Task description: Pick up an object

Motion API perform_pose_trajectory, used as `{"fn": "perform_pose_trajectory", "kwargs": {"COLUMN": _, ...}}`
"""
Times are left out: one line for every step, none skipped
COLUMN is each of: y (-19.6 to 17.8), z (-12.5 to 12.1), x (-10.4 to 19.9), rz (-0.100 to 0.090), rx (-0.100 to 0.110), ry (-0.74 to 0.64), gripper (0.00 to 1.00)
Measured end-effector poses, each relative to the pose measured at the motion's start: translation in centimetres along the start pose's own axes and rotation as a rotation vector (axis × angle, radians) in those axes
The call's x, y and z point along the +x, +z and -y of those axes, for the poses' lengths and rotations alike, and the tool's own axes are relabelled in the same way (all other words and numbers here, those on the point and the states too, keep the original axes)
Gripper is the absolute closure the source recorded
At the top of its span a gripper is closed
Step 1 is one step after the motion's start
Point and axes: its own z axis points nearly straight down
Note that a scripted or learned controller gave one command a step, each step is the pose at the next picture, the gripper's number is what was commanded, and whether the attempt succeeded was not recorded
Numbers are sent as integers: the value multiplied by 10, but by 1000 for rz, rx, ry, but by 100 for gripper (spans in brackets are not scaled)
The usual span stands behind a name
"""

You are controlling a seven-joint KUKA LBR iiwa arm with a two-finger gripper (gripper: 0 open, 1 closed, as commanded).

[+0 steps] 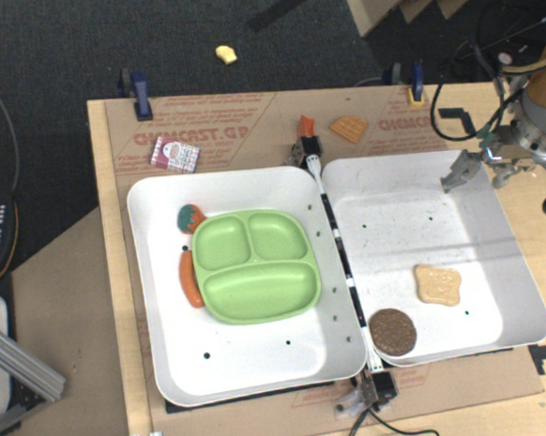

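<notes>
The arm reaches in from the right edge, its gripper (464, 171) poised over the upper right corner of the right bin (394, 203); whether it is spread or closed I cannot tell. The tan biscuit (438, 285) and the brown round cookie (393, 332) lie well apart from it, low in that bin. The left bin (171, 352) holds a green divided plate (255, 265) on the tabletop (246, 120).
</notes>
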Motion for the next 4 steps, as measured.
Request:
{"fn": "perform_pose_trajectory", "kwargs": {"y": 33, "z": 56, "x": -6, "rz": -9, "rx": 18, "ry": 4, "gripper": 0}}
{"fn": "perform_pose_trajectory", "kwargs": {"y": 56, "z": 87, "x": 45, "rz": -12, "rx": 19, "ry": -2, "gripper": 0}}
{"fn": "perform_pose_trajectory", "kwargs": {"y": 101, "z": 21, "x": -2, "rz": -18, "rx": 14, "ry": -4, "gripper": 0}}
{"fn": "perform_pose_trajectory", "kwargs": {"y": 101, "z": -34, "x": 2, "rz": -20, "rx": 18, "ry": -5, "gripper": 0}}
